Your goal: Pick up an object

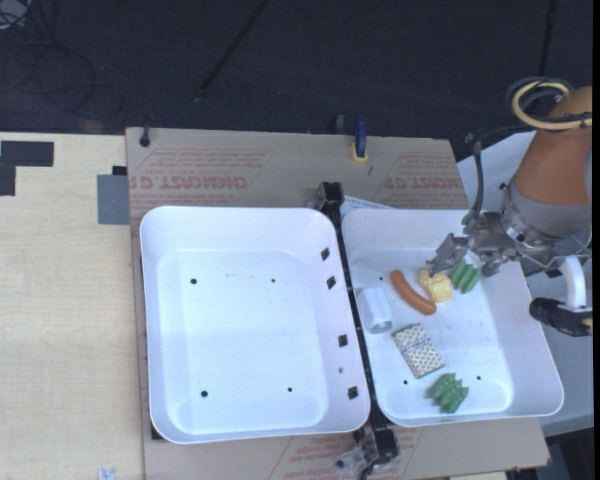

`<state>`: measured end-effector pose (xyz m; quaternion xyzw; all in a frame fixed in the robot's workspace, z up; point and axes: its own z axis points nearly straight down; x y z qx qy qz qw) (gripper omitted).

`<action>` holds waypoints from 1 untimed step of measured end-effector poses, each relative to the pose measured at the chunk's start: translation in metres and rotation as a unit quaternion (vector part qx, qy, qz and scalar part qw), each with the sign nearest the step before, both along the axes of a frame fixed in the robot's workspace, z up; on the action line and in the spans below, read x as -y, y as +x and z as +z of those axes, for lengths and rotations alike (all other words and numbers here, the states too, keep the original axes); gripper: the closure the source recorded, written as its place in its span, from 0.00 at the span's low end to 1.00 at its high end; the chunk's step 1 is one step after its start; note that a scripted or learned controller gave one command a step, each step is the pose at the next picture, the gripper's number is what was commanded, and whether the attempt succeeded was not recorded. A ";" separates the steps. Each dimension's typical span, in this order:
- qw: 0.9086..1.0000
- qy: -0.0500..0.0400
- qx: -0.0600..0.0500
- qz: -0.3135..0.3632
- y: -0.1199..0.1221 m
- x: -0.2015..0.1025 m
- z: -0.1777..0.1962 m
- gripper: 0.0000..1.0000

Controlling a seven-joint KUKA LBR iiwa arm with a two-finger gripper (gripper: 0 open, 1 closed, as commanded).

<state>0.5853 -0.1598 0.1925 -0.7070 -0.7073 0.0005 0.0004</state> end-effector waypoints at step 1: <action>1.000 0.000 -0.001 0.000 0.035 -0.002 -0.043 0.00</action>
